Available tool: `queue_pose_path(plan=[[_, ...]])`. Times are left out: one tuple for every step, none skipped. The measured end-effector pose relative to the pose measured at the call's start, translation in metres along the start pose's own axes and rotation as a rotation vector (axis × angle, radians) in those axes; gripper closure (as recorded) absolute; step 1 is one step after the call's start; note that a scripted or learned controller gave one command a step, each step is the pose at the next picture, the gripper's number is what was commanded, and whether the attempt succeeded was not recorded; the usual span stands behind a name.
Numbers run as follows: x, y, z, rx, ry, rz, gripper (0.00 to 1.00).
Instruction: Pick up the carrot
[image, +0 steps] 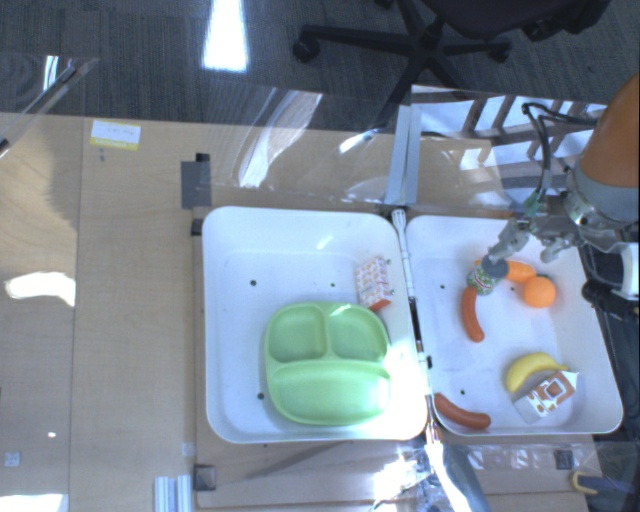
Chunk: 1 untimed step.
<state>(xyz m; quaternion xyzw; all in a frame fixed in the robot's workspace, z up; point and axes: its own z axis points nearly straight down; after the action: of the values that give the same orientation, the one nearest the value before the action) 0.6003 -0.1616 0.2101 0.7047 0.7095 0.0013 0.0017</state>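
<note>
Two white bins sit side by side on the bench (120, 330). In the right bin (445, 235), the carrot (471, 314) lies just below the gripper (487, 275), whose tip hangs at the carrot's upper end; whether it is open or closed cannot be told. An orange ball (540, 291) rests right of the carrot, a banana (528, 367) lower right. A green divided plate (326, 363) lies in the left bin (235, 260).

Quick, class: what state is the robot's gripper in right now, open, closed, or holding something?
Gripper: cannot be told; it is low in the right bin, beside the carrot.
</note>
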Motion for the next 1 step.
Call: queue_pose_path(plan=[[-0.0366,0.0284,0.1030,-0.005,-0.002,0.030,0.00]])
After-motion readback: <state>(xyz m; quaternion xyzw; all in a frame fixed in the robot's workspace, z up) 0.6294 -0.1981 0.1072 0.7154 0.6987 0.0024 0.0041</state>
